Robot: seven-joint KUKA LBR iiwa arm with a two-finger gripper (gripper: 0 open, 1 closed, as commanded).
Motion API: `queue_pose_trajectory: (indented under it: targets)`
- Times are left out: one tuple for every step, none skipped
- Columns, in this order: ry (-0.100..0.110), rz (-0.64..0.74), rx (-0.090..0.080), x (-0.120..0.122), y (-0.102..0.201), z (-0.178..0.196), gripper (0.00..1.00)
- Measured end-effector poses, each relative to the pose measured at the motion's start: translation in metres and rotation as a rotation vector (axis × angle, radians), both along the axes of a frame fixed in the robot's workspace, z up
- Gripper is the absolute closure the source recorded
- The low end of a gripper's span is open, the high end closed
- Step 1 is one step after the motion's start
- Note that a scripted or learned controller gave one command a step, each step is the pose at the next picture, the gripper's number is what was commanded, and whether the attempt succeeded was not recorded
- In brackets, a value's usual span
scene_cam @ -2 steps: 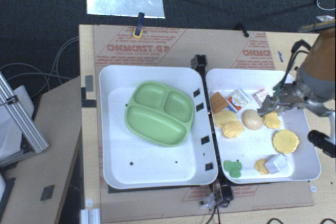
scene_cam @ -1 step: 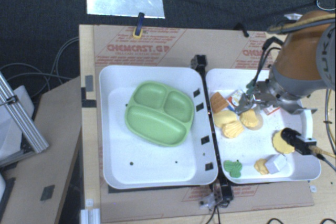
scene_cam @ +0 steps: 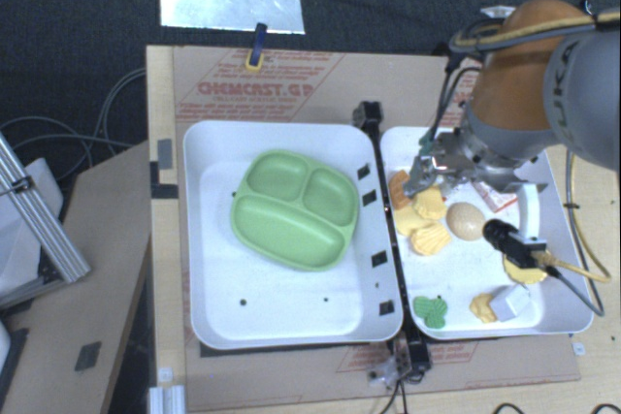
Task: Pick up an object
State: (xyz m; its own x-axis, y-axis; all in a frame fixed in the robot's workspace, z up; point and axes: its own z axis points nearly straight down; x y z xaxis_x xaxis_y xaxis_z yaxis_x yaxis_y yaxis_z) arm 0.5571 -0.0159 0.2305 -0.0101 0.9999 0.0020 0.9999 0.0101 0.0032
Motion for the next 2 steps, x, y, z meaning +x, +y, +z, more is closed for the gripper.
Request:
queue_pose_trajectory:
  targets:
    - [0.003, -0.002, 0.0, -0.0058, 0.0397, -0.0076, 1.0]
    - [0.003, -0.005, -0.002, -0.0008, 0.0452, -0.0157, 1.0]
